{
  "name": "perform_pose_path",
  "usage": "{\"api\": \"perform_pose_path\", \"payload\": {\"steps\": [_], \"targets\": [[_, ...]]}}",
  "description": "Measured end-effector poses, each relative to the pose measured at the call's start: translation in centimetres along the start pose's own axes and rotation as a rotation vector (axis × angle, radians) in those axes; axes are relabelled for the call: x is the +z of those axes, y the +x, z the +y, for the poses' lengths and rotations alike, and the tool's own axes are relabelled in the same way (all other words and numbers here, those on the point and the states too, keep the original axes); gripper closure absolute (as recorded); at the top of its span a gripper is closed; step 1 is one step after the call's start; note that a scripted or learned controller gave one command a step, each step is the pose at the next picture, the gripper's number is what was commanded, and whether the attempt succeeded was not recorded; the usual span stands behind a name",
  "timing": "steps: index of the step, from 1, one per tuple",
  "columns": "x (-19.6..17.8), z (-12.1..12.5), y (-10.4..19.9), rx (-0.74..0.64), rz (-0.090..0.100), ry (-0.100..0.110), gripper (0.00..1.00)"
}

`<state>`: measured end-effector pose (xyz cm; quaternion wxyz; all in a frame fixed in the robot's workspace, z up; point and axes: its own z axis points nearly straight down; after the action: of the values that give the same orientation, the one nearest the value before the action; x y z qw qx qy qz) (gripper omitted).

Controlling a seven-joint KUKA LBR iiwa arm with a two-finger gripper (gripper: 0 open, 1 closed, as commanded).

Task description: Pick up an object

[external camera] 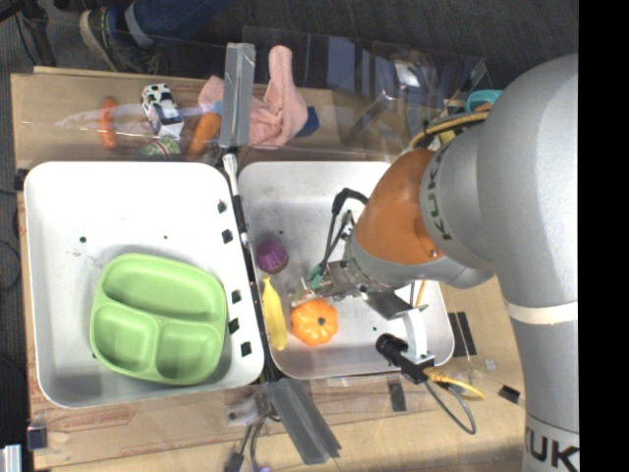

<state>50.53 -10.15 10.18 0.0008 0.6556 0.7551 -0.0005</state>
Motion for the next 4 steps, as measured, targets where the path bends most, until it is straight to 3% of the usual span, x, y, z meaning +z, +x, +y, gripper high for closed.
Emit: {"api": "perform_pose_path", "payload": {"steps": [1,2,3,4], "targets": [[-9.0,1.4,7.4,0.402,0.003,0.003,1.00],[-4.7,-3.0,-0.1,0.286,0.003,0.005,1.00],[-4.7,-3.0,-0.1,0.286,0.003,0.005,0.00],[0.8,-2.6,0.5,0.165,-0.005,-0.006,0.00]]}}
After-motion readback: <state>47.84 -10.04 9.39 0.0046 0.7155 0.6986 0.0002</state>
